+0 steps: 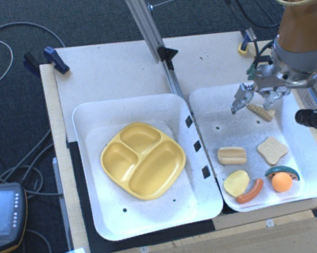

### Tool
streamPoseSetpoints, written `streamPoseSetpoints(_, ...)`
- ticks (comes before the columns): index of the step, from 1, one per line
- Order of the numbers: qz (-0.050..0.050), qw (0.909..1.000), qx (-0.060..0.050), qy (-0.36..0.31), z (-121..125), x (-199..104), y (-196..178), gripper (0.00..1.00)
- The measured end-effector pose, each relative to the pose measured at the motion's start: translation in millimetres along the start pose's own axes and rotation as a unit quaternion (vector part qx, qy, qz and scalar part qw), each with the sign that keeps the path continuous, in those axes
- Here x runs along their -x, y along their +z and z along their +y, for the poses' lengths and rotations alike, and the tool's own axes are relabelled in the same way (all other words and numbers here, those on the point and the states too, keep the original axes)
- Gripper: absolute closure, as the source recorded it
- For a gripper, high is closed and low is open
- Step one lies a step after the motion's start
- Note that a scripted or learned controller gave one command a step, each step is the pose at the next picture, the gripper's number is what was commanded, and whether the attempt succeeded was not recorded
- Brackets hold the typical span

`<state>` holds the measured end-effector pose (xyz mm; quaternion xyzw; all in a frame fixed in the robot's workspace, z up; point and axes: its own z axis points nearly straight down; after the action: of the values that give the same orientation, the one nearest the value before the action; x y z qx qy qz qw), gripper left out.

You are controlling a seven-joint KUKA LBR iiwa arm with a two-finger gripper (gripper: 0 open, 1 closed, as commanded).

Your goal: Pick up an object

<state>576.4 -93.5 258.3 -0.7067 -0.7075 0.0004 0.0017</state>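
While the grey arm (299, 27) reached in from the right, its gripper (255, 99) hung over the far part of the right bin (208, 145), fingers spread apart with nothing between them. A small tan stick-shaped piece (261, 111) lay just beneath and beside the fingertips. Toward the near edge of that bin sat a bread roll (231, 155), a slice of toast (272, 150), a yellow potato-chip-like piece (236, 183) touching a red sausage (250, 191), and an orange (281, 182) resting against a teal object (283, 171). A yellow three-compartment plate (143, 160) filled the middle of the left bin (101, 218).
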Motion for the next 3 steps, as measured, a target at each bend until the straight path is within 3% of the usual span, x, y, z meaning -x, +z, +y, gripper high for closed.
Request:
streamPoseSetpoints(1,0.0,1.0,0.0,0.0,0,0,0,0.0)
streamPoseSetpoints(3,0.0,1.0,-0.003,0.001,-18,7,112,0.0)
